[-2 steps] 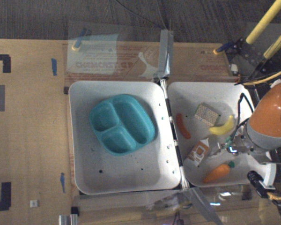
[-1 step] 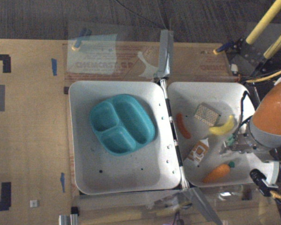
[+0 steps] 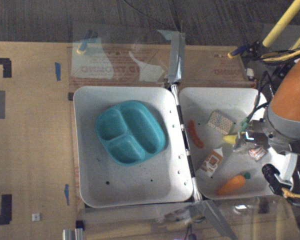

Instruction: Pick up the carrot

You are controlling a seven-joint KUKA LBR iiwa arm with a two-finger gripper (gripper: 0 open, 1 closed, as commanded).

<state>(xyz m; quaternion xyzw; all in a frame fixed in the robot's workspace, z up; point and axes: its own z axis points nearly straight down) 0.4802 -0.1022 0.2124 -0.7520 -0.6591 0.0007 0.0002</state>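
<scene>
Nearest the front edge lies one orange carrot with a green tip (image 3: 232, 184), on the floor of the right shallow white bin (image 3: 207, 96), close to that bin's front wall and tilted, its green end pointing up and to the right. It lies free, apart from the gripper.

Two white bins stand side by side. The left white bin (image 3: 90, 184) holds one teal plastic plate with three compartments (image 3: 131, 132). Besides the carrot, the right bin holds five things: one red-orange sausage-shaped piece (image 3: 195, 134) near its left wall, one small white and orange carton (image 3: 211, 162) just left of the carrot, one tan speckled square block (image 3: 220, 121), one small yellow piece (image 3: 230, 139) and one small red and white packet (image 3: 256, 153).

One two-finger gripper (image 3: 246, 136) hangs over the right bin, just beside the yellow piece and well above the carrot. Whether it is open or closed cannot be told, and nothing is seen held in it.
</scene>
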